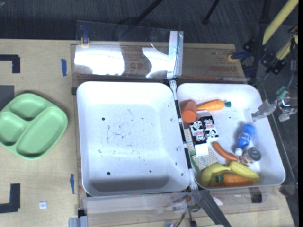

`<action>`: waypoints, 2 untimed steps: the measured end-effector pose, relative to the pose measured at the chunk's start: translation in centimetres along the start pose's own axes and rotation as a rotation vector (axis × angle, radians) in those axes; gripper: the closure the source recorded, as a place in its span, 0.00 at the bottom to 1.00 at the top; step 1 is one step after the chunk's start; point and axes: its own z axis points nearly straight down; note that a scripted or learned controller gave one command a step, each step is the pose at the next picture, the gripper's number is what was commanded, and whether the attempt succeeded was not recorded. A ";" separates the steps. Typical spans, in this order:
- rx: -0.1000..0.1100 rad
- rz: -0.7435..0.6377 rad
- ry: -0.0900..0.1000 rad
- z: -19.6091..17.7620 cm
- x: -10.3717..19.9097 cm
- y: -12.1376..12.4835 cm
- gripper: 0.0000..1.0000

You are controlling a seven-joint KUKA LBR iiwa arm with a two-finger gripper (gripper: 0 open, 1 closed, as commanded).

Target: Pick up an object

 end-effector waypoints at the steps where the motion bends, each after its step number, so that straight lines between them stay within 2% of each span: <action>1: 0.000 -0.024 0.000 -7.8 3.6 4.4 0.00; 2: 0.001 -0.092 0.001 9.4 3.7 5.4 0.00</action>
